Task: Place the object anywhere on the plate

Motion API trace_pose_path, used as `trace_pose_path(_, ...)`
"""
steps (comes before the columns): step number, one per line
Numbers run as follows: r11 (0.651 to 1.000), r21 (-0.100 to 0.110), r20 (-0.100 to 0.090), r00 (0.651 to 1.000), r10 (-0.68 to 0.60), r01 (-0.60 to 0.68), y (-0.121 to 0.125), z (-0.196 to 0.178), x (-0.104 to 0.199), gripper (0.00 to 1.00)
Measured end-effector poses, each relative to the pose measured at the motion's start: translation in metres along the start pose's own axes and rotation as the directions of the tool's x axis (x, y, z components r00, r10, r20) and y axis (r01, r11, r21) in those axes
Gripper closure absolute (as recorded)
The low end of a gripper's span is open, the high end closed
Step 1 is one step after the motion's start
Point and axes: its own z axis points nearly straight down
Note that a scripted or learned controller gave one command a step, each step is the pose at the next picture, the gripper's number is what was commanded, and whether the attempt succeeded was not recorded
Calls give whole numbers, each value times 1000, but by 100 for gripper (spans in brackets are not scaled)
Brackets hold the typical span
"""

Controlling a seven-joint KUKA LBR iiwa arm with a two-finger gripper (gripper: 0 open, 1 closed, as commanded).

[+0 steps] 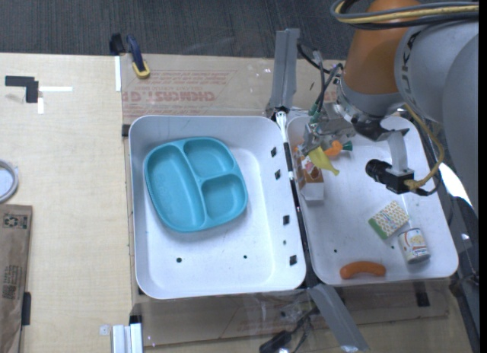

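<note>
My pincer (316, 142), grip state unclear, hovers over a light, stiff-looking yellow-orange toy (326, 155); best taken across its narrow middle, plate (196, 184) waiting

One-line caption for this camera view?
Arm's gripper low among objects in right bin; blue plate waits in left bin.

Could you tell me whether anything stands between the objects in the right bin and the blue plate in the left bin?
Only the two bins' adjoining walls lie between them. The gripper is low among a cluster of small items at the right bin's left edge. The blue plate lies open in the left bin, nothing on it.
</note>
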Motion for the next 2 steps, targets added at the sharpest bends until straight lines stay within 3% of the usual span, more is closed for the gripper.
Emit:
trace_pose_path(1, 925, -1, 1, 925, -381, 381, 46, -1, 40, 100)
trace_pose_path(2, 912, -2, 1, 912, -411, 411, 58, -1, 98, 100)
